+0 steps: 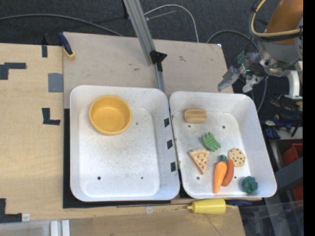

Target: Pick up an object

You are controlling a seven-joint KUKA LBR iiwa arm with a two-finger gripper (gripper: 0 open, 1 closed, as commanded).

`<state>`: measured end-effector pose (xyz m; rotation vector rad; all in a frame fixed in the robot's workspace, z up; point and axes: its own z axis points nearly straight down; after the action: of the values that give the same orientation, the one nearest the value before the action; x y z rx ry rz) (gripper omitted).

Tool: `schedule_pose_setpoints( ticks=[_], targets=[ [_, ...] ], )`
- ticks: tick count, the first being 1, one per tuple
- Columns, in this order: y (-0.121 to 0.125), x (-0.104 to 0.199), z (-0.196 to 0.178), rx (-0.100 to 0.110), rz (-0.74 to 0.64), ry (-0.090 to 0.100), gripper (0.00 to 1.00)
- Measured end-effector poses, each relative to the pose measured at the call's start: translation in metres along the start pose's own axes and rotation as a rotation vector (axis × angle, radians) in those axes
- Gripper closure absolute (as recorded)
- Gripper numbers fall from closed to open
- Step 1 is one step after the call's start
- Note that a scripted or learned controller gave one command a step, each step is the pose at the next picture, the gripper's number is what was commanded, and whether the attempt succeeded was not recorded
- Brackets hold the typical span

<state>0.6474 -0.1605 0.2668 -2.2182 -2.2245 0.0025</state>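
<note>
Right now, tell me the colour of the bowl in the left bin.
Yellow: the bowl shows plainly in the camera view.

Two speckled matt white plastic bins [118, 181] rest on a pale wooden bench [29, 132].

The bowl [110, 114] sits in the left bin [83, 181]. The right bin [256, 132] holds bread [195, 116], leaf [211, 142], pizza [200, 160], cookie [236, 157], carrot [219, 176] and broccoli [249, 184]. A bottle [209, 206] lies before it.
</note>
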Motion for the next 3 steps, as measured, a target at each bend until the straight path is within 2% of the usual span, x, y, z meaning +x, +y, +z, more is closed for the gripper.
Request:
schedule_pose_setpoints(
  ticks=[1, 2, 3],
  targets=[
    [0.0, 0.0, 0.0, 0.0, 0.0, 0.0, 0.0],
    [-0.001, 0.001, 0.041, 0.0, 0.001, 0.0, 0.0],
    [-0.003, -0.007, 0.101, 0.006, 0.002, 0.0, 0.0]
  ],
)
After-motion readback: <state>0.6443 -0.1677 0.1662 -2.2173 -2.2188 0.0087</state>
